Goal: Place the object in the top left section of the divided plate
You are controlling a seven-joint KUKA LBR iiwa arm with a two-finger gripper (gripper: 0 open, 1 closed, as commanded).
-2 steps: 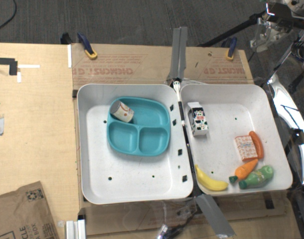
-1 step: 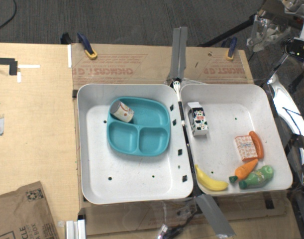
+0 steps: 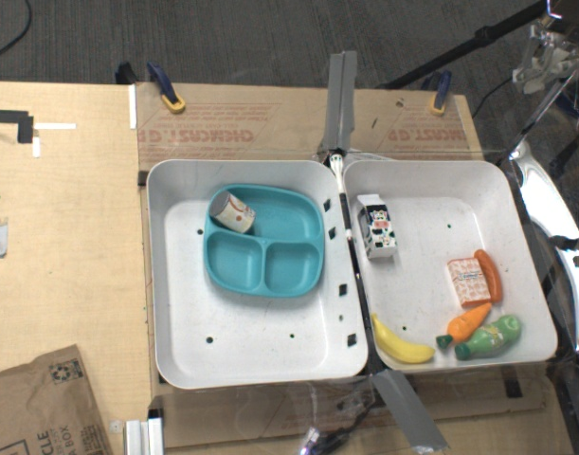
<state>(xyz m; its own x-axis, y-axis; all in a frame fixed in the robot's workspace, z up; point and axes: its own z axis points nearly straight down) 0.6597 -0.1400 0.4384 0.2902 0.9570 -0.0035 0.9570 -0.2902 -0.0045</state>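
Observation:
A teal divided plate (image 3: 291, 218) rests in the left bin (image 3: 251, 349). A small beige and white cylinder-like object (image 3: 234, 212) lies on its side in the plate's upper left part, touching the rim there. The arm's grey link (image 3: 543, 202) shows along the right edge, beside the right bin. The metal gripper (image 3: 551, 60) hangs at the top right, outside both bins and far from the plate, with nothing seen in it.
The right bin (image 3: 431, 197) holds a white cow-pattern carton (image 3: 377, 227), a pink packet (image 3: 467, 282), a red sausage (image 3: 489, 275), a carrot (image 3: 465, 323), a green bottle-shaped item (image 3: 491, 337) and a banana (image 3: 401, 347). Clamps and a metal bar stand behind the bins.

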